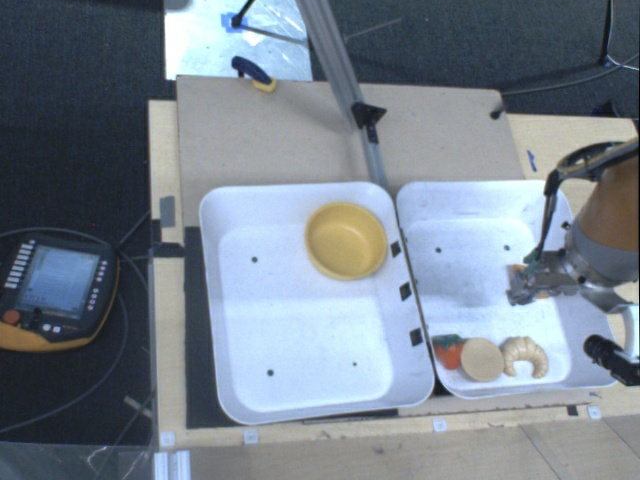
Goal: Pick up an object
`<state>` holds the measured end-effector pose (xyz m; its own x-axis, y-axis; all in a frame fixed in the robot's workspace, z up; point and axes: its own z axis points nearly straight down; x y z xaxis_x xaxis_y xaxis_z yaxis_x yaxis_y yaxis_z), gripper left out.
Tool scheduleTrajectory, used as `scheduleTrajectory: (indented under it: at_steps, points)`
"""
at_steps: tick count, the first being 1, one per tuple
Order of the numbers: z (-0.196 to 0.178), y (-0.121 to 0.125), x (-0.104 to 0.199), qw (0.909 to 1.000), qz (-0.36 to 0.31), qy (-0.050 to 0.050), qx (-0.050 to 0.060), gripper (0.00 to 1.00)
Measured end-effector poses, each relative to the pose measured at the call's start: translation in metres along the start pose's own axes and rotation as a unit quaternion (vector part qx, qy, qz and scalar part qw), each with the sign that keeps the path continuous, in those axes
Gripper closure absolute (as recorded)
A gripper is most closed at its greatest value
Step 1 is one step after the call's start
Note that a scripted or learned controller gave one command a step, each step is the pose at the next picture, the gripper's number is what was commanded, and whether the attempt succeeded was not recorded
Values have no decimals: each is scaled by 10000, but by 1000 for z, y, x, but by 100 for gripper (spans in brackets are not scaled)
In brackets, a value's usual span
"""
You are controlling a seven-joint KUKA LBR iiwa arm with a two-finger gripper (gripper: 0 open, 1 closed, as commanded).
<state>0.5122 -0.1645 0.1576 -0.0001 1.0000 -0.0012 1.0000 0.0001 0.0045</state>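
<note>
Three small things lie together along the near edge of the right-hand shallow white bin (470, 203): a pale tan, curved pastry-shaped piece like a croissant (526, 356), a flat beige round disc (481, 360) touching its left side, and a small red-orange piece with a dark green bit (447, 351) just left of the disc, hard against the bin's left wall. The croissant shape is ridged and arches upward, its two ends pointing toward the near rim. The disc is plain and smooth. The red-orange piece is too small and blurred to say what it is.

A round yellow plastic bowl (346, 240) sits upright in the left-hand shallow white bin (300, 368), at its far right corner, well apart from the three small things.

The grey two-finger gripper (528, 284) hangs over the right bin's middle, toward its right side, on a grey arm with an orange band (608, 226) that is cut off at the right edge. The gripper is a dark, blurred cluster, and I cannot tell whether it is wide, narrow, or holding anything. A small orange speck shows at its left side, too indistinct to identify.

The croissant shape lies near the gripper, directly toward the near rim from it, with bare bin floor between them. The disc and the red-orange piece lie further left of that line.
</note>
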Motion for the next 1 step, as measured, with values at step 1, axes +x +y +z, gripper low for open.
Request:
scheduleTrajectory:
  at_steps: [1]
  points:
    - [-42,0,-4,10000,-2,1,4,100]
